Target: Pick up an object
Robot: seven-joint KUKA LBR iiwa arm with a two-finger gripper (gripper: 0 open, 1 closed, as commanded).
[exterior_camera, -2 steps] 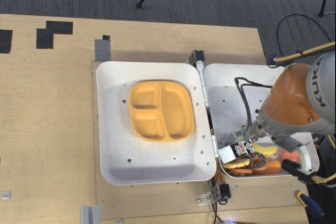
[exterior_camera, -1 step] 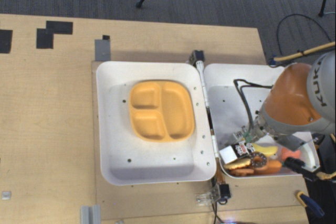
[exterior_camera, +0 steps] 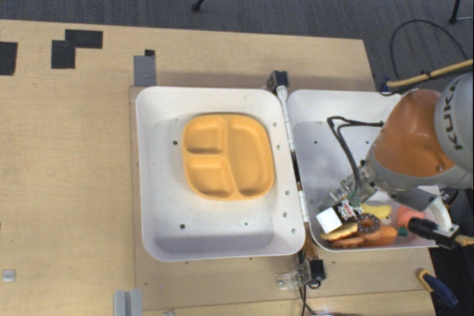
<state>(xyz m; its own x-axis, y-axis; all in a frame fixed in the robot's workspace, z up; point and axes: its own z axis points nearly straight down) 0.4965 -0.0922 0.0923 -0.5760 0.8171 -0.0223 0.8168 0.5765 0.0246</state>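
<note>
— How's the room in the right bin point(exterior_camera: 318, 122)?

— The toys point(exterior_camera: 364, 227) are crowding its near edge, against the wall; its far half is lying bare.

— And the arm point(exterior_camera: 415, 140)?

— It's leaning in from the right, the gripper point(exterior_camera: 352, 196) hanging just above the pile. The yellow tray point(exterior_camera: 226, 156) is sitting in the left bin point(exterior_camera: 159, 159).

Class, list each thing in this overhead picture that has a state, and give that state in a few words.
Yellow divided plate: upright, flat in the left bin.
Arm: reaching low into the right bin.
Small objects: heaped at that bin's near edge.
Gripper: just above the heap.
</note>
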